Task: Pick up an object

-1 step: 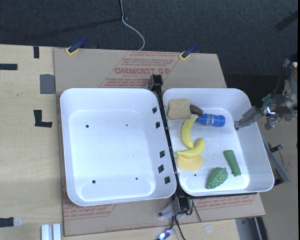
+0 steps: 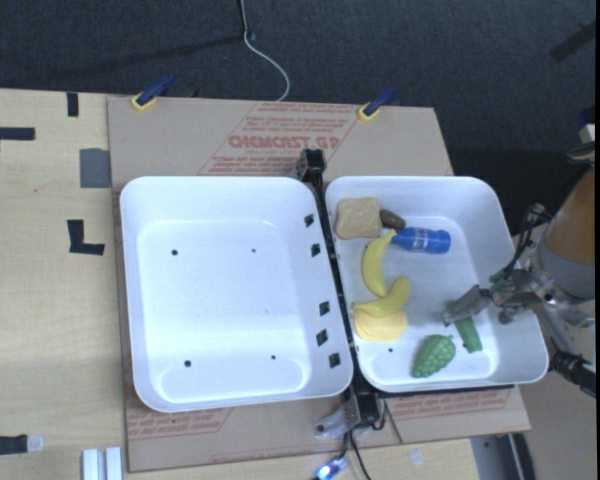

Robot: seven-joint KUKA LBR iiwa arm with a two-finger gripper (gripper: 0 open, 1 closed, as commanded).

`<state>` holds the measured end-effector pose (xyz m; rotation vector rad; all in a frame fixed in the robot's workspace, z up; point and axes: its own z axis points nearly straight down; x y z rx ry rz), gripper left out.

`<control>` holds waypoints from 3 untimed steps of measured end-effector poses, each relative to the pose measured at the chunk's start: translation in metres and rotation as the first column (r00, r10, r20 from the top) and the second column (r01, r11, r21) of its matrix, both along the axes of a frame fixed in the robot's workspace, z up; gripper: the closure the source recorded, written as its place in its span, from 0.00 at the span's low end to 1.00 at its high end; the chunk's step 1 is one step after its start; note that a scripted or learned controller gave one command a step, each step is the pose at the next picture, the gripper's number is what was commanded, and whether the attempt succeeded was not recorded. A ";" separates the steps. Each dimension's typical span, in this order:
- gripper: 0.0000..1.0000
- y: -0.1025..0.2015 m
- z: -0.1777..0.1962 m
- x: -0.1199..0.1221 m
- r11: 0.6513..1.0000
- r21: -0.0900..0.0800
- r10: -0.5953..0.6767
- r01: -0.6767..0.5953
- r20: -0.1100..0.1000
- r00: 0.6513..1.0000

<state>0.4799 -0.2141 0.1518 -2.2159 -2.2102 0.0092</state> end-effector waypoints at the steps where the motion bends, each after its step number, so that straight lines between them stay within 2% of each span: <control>1: 0.00 0.008 -0.071 0.003 1.000 -0.004 0.004 -0.004 0.010 1.000; 2: 1.00 0.007 -0.057 0.004 1.000 -0.006 0.004 -0.004 0.013 1.000; 3: 1.00 -0.003 0.125 0.010 1.000 -0.011 0.005 -0.005 0.027 1.000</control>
